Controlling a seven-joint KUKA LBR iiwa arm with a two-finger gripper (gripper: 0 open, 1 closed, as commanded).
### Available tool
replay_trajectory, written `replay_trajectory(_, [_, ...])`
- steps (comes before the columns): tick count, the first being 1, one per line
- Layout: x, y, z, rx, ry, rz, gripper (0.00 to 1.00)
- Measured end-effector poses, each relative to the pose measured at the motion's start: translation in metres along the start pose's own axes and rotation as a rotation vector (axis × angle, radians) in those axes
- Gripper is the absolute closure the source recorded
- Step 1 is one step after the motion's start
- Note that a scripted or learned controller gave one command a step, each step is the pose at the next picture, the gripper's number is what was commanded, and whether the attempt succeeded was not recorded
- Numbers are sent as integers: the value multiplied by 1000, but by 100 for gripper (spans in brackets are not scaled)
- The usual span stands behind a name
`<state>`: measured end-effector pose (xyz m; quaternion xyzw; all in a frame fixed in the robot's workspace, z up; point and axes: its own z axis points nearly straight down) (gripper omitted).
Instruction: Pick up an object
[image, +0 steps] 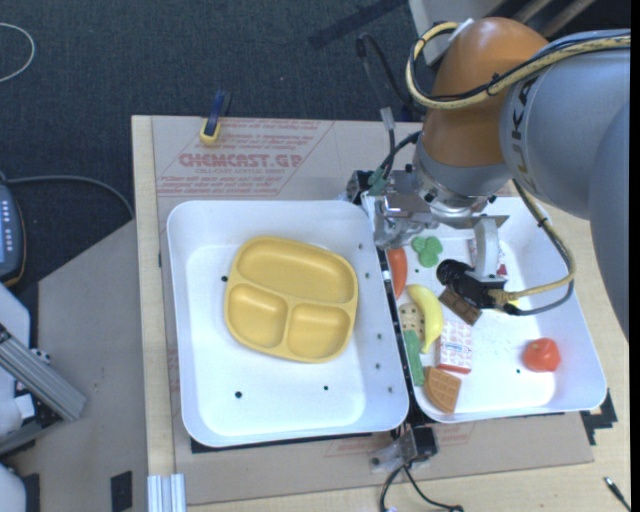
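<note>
We hover our gripper (432, 243) over crowded toys; we cannot tell its state, and the banana (430, 313) at six o'clock could get knocked

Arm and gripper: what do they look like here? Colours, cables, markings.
The arm is grey with a rounded orange band above the wrist. Yellow and black cables loop around the band, and part of a dark letter shows on the grey casing. The gripper is metal and silver-grey, with thin wires alongside.
</note>
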<state>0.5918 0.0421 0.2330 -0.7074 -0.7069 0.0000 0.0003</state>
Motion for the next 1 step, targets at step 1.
replay_trajectory(1, [4, -2, -1, 0, 0, -2, 100])
